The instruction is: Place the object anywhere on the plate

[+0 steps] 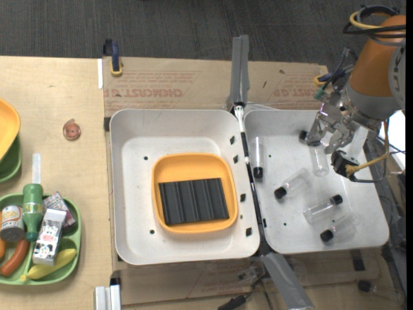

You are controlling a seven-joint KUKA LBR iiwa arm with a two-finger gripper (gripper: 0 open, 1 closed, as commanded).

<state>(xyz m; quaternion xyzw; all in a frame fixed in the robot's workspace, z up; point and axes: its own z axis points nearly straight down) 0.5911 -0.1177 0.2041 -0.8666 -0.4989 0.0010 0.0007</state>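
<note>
An orange plate with a dark ridged insert lies in the middle of the left white bin. Several clear vials with black caps lie scattered in the right white bin: one along its left wall, one near the middle, and two toward the front right. My gripper hangs over the back right part of that bin, just above another clear vial. Cables and the wrist hide much of the gripper.
A metal divider runs between the two bins. To the left on the wooden bench stand a green tray of toy food and an orange and green dish. Cardboard lies behind the bins.
</note>
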